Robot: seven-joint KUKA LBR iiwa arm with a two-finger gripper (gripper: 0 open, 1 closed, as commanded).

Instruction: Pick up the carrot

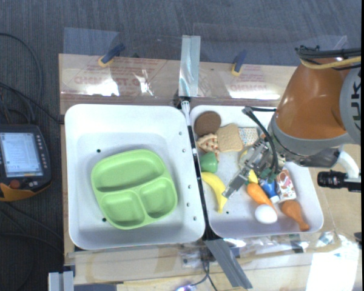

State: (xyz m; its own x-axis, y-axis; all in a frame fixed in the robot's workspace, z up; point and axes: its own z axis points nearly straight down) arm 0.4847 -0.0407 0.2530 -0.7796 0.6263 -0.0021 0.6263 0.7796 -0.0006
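Well to the left of the two-finger gripper (pixel 235 185), a light green plastic divided tray (pixel 134 188) lies in the left white bin (pixel 79 162). Just left of the fingertips in the right white bin (pixel 312 220) lies a yellow toy banana (pixel 215 188), with a small green round toy (pixel 208 162) above it. Whether the gripper's fingers are apart or together cannot be told, and just to their right lies the small orange toy carrot (pixel 257 193), a white egg (pixel 266 214) below it.
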